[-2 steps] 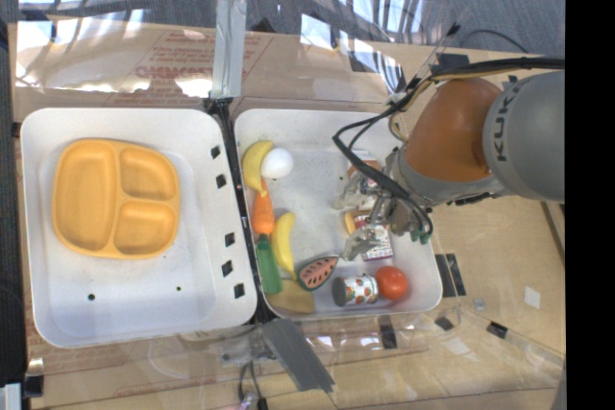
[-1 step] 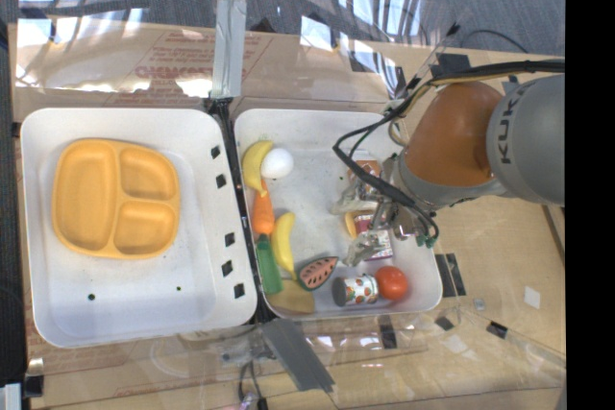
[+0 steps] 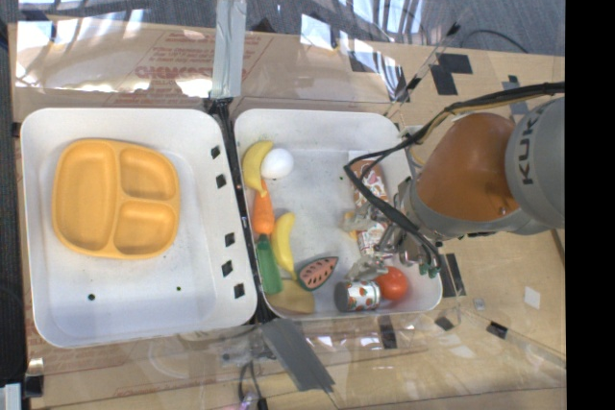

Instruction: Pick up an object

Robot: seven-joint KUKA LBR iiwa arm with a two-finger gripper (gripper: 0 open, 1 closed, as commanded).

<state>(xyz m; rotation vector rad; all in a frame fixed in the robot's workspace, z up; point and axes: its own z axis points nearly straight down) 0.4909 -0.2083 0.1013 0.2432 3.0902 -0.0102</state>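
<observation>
A: From the camera above, where is the gripper (image 3: 382, 240)?

B: Low over the right bin (image 3: 317, 134), near that bin's right wall, among crumpled wrappers (image 3: 370, 197). Whether it is released or clenched I cannot tell; cables and clutter hide its tip.

A: And what lies nearest?

B: The red tomato (image 3: 392, 283) and the small can (image 3: 357, 296), both just below the gripper toward the bin's lower right corner (the can lies on its side, its long axis roughly left to right). The watermelon slice (image 3: 317, 272) sits further left.

A: Anything else?

B: Two bananas (image 3: 282, 243), a white egg (image 3: 277, 164) and a carrot (image 3: 263, 214) along the left wall, well apart from the gripper. The yellow tray (image 3: 115, 199) rests in the left bin (image 3: 58, 293).
</observation>
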